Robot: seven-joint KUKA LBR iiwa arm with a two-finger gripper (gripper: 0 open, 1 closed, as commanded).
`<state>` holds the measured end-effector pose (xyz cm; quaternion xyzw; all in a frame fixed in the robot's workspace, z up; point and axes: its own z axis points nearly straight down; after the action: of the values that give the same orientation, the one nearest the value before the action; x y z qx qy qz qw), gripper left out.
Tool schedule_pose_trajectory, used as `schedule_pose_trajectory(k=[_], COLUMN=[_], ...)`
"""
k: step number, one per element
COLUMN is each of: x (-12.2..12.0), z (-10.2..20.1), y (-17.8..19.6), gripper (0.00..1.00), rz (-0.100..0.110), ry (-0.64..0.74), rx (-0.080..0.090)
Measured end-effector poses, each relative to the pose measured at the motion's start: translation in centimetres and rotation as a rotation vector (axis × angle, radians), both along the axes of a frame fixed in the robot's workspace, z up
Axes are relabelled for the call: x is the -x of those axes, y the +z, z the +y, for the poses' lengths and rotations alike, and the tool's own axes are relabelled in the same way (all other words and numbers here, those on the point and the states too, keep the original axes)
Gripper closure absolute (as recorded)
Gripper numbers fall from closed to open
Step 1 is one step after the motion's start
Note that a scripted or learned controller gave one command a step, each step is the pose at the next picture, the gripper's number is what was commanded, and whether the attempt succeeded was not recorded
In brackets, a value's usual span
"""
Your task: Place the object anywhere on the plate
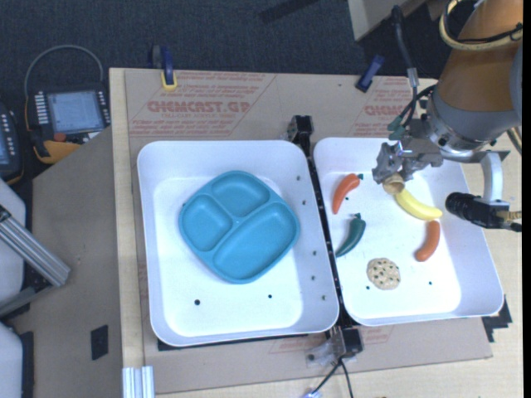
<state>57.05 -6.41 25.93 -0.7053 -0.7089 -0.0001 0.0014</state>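
Blue plate (pixel 239 236) in left bin (pixel 158 222): smooth plastic, rounded, three compartments, lying flat. Right bin (pixel 473 301) holds toy food. Gripper (pixel 393 172) low over bin's upper part, at top end of banana (pixel 417 205); whether pincer is released or clenched, cannot tell. Banana yellow, curved, glossy, lying on bin floor. Carrot (pixel 343 191) orange, tapered. Pepper (pixel 352 235) dark green, curved. Sausage (pixel 427 240) orange-red, rounded ends. Cookie (pixel 383 273) round, tan, speckled.

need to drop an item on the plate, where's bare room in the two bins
All three compartments of the blue plate are bare, as is the left bin floor around it. The right bin is crowded near the gripper; its front strip beyond the cookie is bare.
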Motion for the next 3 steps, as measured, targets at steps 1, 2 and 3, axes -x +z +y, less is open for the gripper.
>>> schedule_pose_trajectory(k=[1,2,3], x=[0.6,3.0,4.3], z=[5.7,10.5,15.8], y=[-1.1,-1.1,-0.7], gripper=[1.00,1.00,1.00], rz=[0.001,0.001,0.001], ry=[0.001,0.001,0.002], rx=[-0.001,0.000,0.000])
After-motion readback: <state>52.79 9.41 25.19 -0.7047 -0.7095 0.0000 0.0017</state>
